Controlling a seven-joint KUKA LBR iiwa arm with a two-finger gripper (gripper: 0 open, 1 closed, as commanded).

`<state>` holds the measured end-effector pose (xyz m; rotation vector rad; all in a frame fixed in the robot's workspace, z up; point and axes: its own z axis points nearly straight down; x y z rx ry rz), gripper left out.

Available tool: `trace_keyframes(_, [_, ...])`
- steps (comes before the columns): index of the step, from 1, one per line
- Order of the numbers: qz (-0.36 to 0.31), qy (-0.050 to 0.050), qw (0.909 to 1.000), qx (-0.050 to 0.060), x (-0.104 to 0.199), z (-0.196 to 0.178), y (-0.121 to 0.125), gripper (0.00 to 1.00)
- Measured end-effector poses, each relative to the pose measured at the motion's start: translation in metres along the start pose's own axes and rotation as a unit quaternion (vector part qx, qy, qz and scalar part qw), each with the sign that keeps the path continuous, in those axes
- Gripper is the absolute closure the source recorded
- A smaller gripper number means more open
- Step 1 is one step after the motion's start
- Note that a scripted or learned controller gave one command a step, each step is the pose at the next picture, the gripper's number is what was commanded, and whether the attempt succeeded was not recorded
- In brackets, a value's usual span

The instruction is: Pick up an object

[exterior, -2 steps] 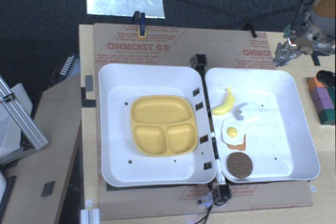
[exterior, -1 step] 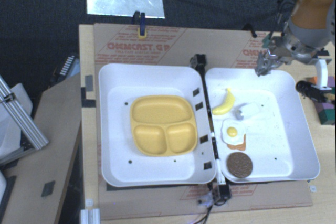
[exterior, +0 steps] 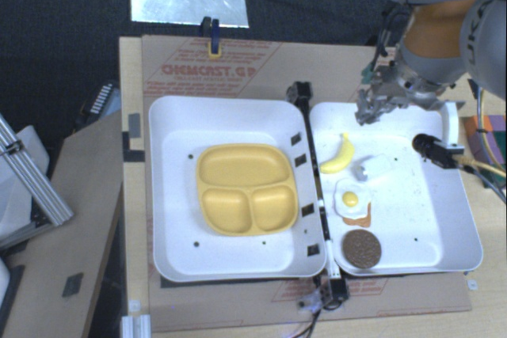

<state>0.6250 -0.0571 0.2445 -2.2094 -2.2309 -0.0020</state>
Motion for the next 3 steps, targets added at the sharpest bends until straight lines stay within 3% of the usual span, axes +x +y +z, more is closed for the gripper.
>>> trace_keyframes(3, [0.0,0.0,1.0,0.001,0.16,0.009,-0.076,1.0])
